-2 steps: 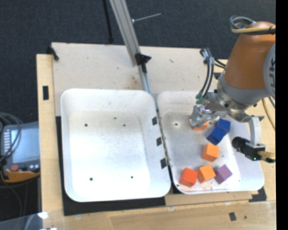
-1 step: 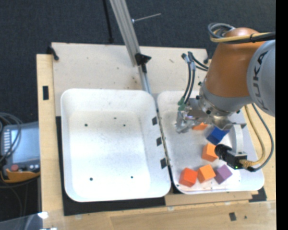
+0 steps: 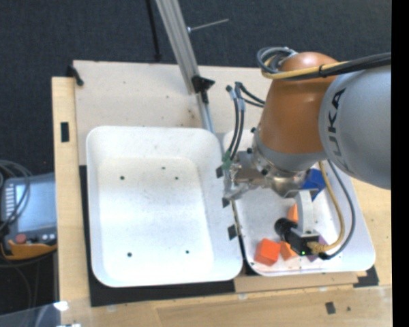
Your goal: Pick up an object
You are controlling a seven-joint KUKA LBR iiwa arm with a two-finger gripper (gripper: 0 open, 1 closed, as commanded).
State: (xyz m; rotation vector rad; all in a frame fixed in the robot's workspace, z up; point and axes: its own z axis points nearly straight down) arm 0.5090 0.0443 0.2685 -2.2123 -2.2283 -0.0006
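- Hanging over the right-hand bin [image 3: 360,251], the gripper [image 3: 286,191] is masked by the wrist; its opening cannot be told.
- An orange block [image 3: 267,251] is seen at that bin's lower left, apart from the gripper.
- It is judged light, stiff and sturdy; opposite flat faces should be taken.
- It appears compact, and no long axis or heading can be made out.

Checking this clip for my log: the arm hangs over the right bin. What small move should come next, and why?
Probably a short shift toward the orange block, then a descent onto it. The block lies uncovered by the front rim of the right bin, with white floor on its left. The blue piece sits half hidden under the arm.
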